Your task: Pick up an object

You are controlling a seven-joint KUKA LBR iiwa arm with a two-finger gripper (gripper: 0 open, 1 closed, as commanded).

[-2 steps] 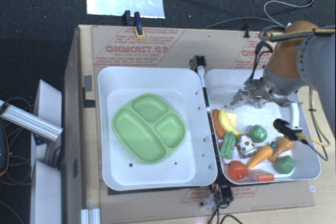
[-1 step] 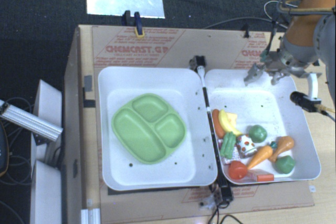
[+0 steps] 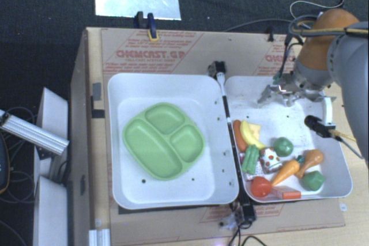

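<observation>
Toy food pile sits in the lower half of the right bin (image 3: 346, 181), lower right of the frame. We judge the pieces light, hard plastic, smooth and a bit slippery, not fragile. The carrot (image 3: 286, 171) looks easiest: long and tapered, so pinch across its thick middle. The banana (image 3: 250, 133) is yellow and curved, at the pile's upper left edge. Green ball (image 3: 283, 146) is round, likely to roll out of a pinch. Red tomato (image 3: 260, 186) lies at the bottom, touching the carrot tip.

Gripper (image 3: 281, 95) hangs over bare bin floor in the upper right, well apart from the pile. Fingers look spread, holding nothing, though the view is blurry there. Left bin (image 3: 121, 95) holds a green tray (image 3: 164, 140).
</observation>
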